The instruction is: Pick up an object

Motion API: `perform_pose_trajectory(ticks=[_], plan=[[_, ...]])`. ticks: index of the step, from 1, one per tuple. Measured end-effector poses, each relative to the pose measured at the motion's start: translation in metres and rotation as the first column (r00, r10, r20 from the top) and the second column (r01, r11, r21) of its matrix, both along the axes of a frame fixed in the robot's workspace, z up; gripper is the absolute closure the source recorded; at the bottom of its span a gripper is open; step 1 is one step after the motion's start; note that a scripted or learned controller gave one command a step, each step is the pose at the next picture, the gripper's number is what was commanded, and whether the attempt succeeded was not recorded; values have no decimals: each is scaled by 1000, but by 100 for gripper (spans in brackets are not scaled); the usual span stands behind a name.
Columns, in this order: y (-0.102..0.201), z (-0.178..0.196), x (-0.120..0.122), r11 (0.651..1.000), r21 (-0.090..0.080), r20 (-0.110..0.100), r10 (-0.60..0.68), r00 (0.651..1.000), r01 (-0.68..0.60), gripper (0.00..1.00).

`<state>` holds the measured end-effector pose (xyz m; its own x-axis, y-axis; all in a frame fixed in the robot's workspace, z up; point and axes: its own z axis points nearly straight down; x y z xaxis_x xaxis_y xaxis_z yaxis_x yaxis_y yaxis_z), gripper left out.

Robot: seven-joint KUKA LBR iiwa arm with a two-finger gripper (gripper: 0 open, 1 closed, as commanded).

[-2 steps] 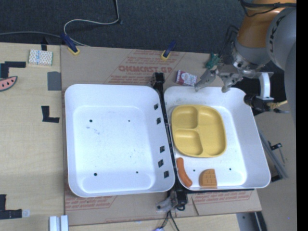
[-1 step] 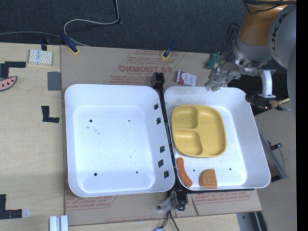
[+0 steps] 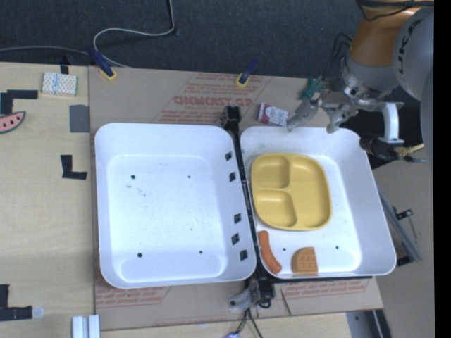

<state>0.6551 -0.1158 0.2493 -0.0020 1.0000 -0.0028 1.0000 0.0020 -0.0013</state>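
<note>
Small tan waffle (image 3: 305,260), beside orange sausage (image 3: 268,252), yellow divided plate (image 3: 290,191) behind

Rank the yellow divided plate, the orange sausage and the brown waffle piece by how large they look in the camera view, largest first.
1. yellow divided plate, by far the largest.
2. orange sausage, longer but thin.
3. brown waffle piece, shorter but wider.
The last two look close in area, so their order is unsure.
</note>
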Motion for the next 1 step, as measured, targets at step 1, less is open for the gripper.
perform_pose_trajectory(ticks=[1], plan=[[0, 10, 0, 1000, 0, 0, 1, 1000, -1, 100]])
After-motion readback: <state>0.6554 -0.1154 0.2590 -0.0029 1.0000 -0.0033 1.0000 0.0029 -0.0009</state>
